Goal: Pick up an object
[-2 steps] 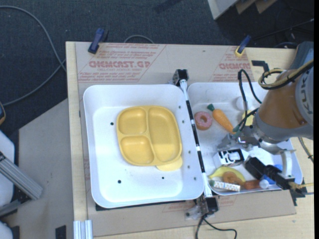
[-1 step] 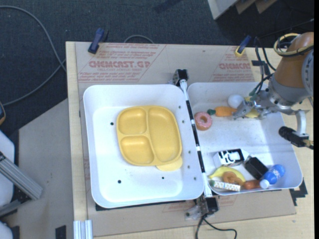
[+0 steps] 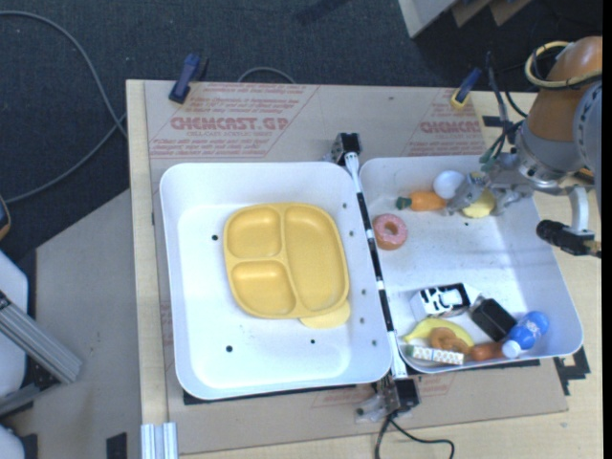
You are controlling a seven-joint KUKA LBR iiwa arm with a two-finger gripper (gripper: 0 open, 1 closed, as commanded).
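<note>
Faintly, red "CHEMCAST GP" print repeats across the board [image 3: 239, 113] beneath the bins.

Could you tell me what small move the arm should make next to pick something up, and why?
Probably lower the gripper a little further over the yellow object in the right bin. It sits right there at the far wall, beside the white ball and orange carrot.

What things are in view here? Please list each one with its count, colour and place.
Bins: 2, white, side by side on bench.
Divided tray: 1, yellow, left bin.
Doughnut: 1, pink, right bin, left edge.
Carrot: 1, orange, right bin, top.
Ball: 1, white, beside carrot.
Bottle: 1, blue, right bin, lower corner.
Black block: 1, beside bottle.
Clamps: 2, blue, top board edge.
Gripper: 1, grey, right bin's top.
</note>
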